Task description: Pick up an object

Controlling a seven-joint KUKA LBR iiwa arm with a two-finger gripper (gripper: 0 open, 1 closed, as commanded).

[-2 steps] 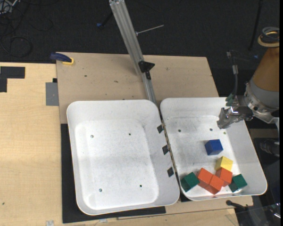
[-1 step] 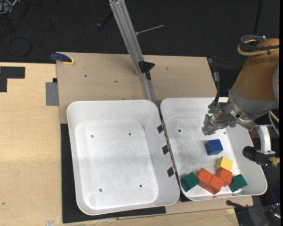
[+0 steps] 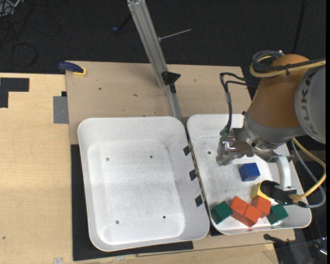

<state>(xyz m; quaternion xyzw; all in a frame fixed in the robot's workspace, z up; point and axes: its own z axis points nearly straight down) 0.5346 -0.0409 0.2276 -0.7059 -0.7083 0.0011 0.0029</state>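
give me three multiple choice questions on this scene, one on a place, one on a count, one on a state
1. Where is the blue block?
A. in the left bin
B. in the right bin
C. on the bench outside both bins

2. How many green blocks lie in the right bin?
A. two
B. none
C. five

3. What is the gripper doing?
A. resting on the bench outside both bins
B. poised over the right bin, nothing seen between its fingers
C. carrying an orange block over the left bin

Answers:
1 B: the blue block lies on the right bin floor.
2 A: two green blocks flank the orange blocks.
3 B: the gripper is beside the blue block.
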